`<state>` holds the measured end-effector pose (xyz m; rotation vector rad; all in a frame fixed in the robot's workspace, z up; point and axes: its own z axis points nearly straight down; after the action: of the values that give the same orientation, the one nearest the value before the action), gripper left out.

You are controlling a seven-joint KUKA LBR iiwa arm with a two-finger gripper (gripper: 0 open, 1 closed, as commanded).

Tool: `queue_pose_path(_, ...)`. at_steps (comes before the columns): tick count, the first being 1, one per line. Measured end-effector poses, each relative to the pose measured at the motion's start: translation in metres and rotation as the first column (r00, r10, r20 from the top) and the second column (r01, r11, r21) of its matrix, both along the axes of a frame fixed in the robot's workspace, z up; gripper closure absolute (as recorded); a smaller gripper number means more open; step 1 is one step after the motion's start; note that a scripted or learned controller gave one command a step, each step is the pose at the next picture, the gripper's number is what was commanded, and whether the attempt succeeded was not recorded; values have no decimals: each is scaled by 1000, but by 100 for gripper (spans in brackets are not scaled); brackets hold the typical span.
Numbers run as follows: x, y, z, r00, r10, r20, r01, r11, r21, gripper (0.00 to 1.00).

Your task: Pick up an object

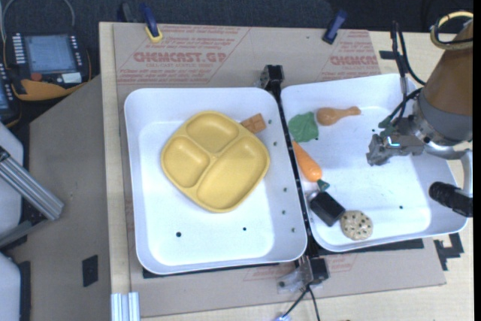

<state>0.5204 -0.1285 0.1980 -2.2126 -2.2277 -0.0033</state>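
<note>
The right bin (406, 195) holds a tan drumstick (337, 115), a green leafy piece (304, 126), an orange carrot (307, 162), a black block (327, 207) and a speckled cookie (355, 225). My gripper (382, 148) hangs over the right half of this bin, above bare white floor, well to the right of the carrot and below-right of the drumstick. I see nothing in it. In the left bin (150, 199) lies a yellow divided plate (216, 160), with a small brown block (254, 123) at its upper right edge.
The grey and orange arm (451, 98) covers the right bin's far right edge. A black divider (289, 162) runs between the bins. The bins rest on a cardboard sheet (225, 49) held by clamps at the back. A pendant (46, 56) lies off the bench at left.
</note>
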Motion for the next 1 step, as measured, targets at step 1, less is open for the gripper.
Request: queue_pose_path(1, 4, 50, 13, 1000, 0, 3, 0, 1000, -1, 100)
